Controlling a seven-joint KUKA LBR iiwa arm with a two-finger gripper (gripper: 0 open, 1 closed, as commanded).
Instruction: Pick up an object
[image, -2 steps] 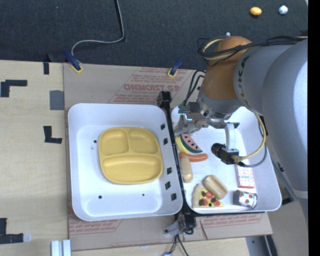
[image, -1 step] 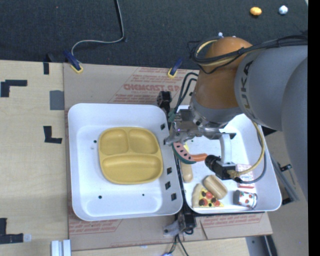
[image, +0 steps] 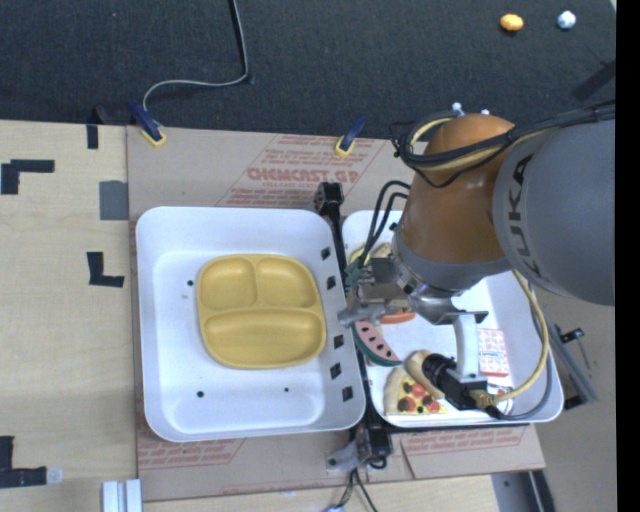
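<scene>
The tool (image: 362, 305) hangs over the right bin (image: 500, 305), grip state unreadable. A watermelon slice (image: 380, 345) lies just beside it and a yellow plate (image: 262, 310) to its left.

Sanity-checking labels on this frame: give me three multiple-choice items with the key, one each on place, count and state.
1. Where does the toy pizza slice lie?
A. on the cardboard outside the bins
B. in the right bin
C. on the dark floor beyond the bench

2. How many compartments has the yellow divided plate?
A. two
B. three
C. five

3. How does that plate lie?
A. flat, hollows up
B. flipped over
C. standing on edge

Key:
1 B: it rests on the right bin's floor, next to the toy watermelon slice.
2 B: two small compartments sit above one wide one.
3 A: the hollows face the camera, and the plate lies flat in the left bin.
</scene>
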